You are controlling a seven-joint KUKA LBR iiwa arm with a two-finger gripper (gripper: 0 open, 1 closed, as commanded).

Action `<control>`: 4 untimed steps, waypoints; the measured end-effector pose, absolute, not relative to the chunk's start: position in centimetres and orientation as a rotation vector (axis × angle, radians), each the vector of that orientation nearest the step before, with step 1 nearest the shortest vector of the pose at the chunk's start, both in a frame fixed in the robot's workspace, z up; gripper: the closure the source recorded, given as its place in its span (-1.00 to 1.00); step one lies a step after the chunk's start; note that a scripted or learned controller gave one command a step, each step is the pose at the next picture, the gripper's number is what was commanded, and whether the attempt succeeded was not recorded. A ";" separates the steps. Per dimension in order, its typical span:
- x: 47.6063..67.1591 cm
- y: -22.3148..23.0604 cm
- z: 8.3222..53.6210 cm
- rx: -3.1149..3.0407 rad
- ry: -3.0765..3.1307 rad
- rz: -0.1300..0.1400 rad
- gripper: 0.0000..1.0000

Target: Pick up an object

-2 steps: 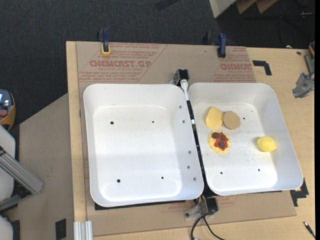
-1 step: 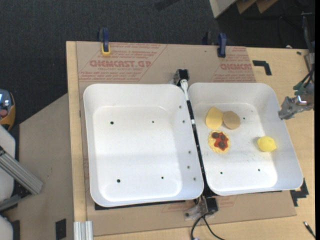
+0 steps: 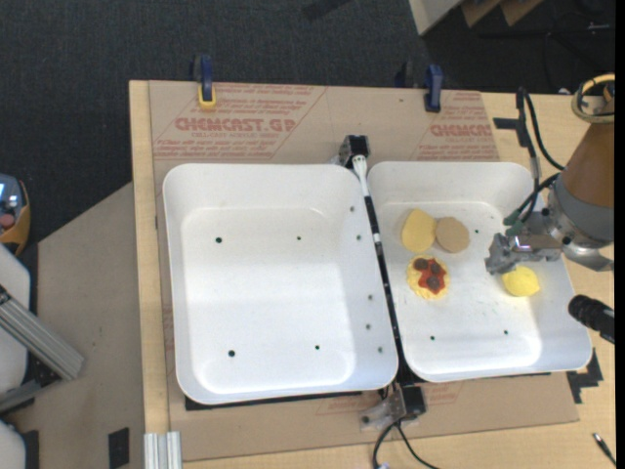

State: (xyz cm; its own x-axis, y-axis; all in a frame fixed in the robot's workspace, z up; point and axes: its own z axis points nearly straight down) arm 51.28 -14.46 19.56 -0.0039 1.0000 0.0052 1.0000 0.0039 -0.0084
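We start with the tabletop (image 3: 293, 106), a brown sheet clamped at its far edge, which carries both bins. The left bin (image 3: 195, 291) lies well away from the pincer, across the black divider. The right bin (image 3: 469, 350) sits under the pincer and holds every candidate object. The arm (image 3: 591, 179) reaches in over this bin's right wall.

The pincer (image 3: 510, 255) hangs low over the bin's right half. We cannot tell its state from this angle, and we see nothing between its tips.

Next come the objects. Just below the pincer, nearly touching it, lies a yellow lemon-like piece (image 3: 522, 282). To the pincer's left, near but apart, sit a tan round disc (image 3: 451, 234) and, touching it on its far side, a yellow oval piece (image 3: 418, 230). Lower left of the pincer lies a small yellow item with red and dark topping (image 3: 430, 277).

We judge the task to be at the approach stage: all four objects rest on the bin floor, none lifted. Closing on one and raising it is left to do; the lemon-like piece looks the likeliest target.
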 end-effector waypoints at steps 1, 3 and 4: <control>51.6 -14.9 21.0 -2.224 -2.224 -0.002 1.00; 48.2 -9.1 34.7 -2.223 -2.241 -0.020 1.00; 48.6 -6.3 45.2 -2.225 -2.236 -0.017 1.00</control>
